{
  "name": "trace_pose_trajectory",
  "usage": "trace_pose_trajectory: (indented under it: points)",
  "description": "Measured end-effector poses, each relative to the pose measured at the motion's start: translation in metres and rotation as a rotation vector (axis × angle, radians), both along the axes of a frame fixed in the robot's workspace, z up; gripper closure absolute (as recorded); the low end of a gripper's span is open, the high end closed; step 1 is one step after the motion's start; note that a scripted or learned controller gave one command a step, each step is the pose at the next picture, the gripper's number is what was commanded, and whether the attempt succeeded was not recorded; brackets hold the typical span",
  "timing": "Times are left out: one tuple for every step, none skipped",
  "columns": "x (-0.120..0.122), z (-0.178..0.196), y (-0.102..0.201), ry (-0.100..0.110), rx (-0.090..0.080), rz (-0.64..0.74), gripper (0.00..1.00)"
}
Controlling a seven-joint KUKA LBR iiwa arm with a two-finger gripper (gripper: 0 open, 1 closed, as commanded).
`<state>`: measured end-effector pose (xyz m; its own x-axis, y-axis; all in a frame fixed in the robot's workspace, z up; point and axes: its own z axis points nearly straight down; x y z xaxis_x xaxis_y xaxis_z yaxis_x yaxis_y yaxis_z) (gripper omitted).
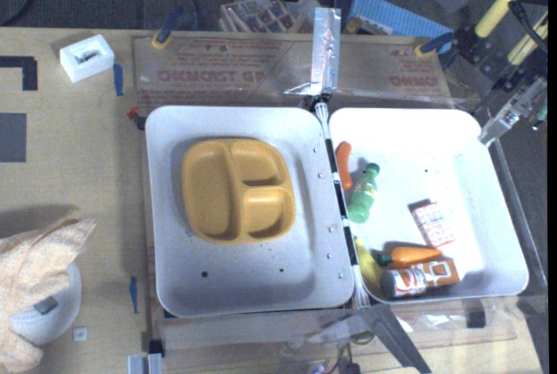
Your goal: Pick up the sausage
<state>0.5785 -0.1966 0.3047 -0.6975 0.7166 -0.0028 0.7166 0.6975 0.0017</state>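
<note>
The sausage [344, 164], a short orange-red link, lies against the left wall of the right bin [487, 190], just above a green bottle [363, 192]. My gripper [507, 117] hangs at the far right, over the upper right rim of that bin. It is well away from the sausage and nothing shows in it.
The right bin also holds a red-and-white packet [432, 223], an orange carrot [415, 256], a brown-labelled bottle [420, 277] and a yellow piece [369, 263] at its front. A yellow divided plate [237, 190] sits in the left bin [174, 277].
</note>
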Motion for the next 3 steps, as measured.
trace_pose_trajectory:
  points:
    - [0.016, 0.038, -0.027, -0.006, -0.003, 0.071, 1.00]
    - [-0.014, 0.082, -0.027, -0.007, -0.006, 0.365, 1.00]
    - [-0.029, 0.100, -0.027, -0.007, -0.007, 0.581, 1.00]
